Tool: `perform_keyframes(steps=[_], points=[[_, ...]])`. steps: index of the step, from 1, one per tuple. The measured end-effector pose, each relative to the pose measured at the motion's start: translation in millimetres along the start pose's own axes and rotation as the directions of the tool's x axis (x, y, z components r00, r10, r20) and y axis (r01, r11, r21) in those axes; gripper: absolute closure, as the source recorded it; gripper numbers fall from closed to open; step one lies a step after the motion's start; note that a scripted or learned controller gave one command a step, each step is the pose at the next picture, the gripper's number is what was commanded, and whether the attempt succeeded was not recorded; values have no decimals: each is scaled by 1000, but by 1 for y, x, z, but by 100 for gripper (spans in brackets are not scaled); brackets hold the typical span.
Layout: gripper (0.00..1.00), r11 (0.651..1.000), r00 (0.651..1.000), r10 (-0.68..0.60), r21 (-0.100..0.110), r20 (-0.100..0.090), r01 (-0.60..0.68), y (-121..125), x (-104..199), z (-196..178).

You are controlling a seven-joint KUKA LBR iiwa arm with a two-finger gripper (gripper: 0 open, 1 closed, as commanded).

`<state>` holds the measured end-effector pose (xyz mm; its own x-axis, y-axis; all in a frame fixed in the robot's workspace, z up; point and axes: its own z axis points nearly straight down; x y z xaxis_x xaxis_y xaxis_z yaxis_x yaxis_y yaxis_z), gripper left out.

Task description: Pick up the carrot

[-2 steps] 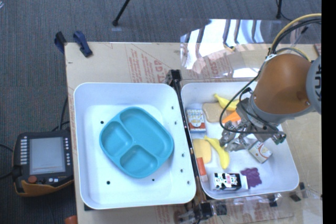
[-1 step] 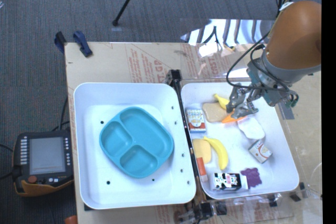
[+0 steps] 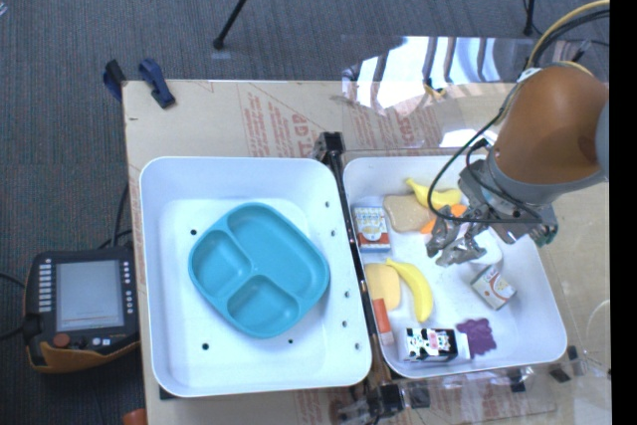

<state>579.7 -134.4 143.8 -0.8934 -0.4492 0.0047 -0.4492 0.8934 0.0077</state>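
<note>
We see the grey arm with its orange band reaching in from the right over the right-hand shallow white bin [image 3: 552, 314]. Its two-finger metal gripper [image 3: 453, 244] hangs low over the upper middle of that bin, fingers pointing down and to the left. We cannot tell how far apart the fingers stand, nor whether anything sits between them.

The small orange carrot [image 3: 435, 225] shows as a sliver of orange just at the gripper's left edge, with another orange patch above it beside the wrist; most of it is hidden by the gripper, so we cannot tell whether it is touched.

Around it in the same bin lie a tan slice of toast [image 3: 403, 212], a yellow banana [image 3: 416, 286] curving below the gripper, a second yellow piece [image 3: 426, 191] above, a small red and white carton [image 3: 372, 225] by the left wall, a pale yellow-orange fruit [image 3: 382, 286], a black and white milk carton [image 3: 434, 344], a purple bunch of grapes [image 3: 480, 336] and a small white box [image 3: 493, 288].

The left-hand white bin [image 3: 169, 353] holds a blue plastic divided plate [image 3: 259, 268].
</note>
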Motion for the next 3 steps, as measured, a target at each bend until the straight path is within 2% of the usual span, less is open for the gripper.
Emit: perform_keyframes(steps=[1,2,3], points=[[100,958,958,-286,3,2,286,-1,24,58],[0,958,958,-286,4,3,286,-1,24,57],[0,964,964,-264,10,10,264,-52,-27,54]])
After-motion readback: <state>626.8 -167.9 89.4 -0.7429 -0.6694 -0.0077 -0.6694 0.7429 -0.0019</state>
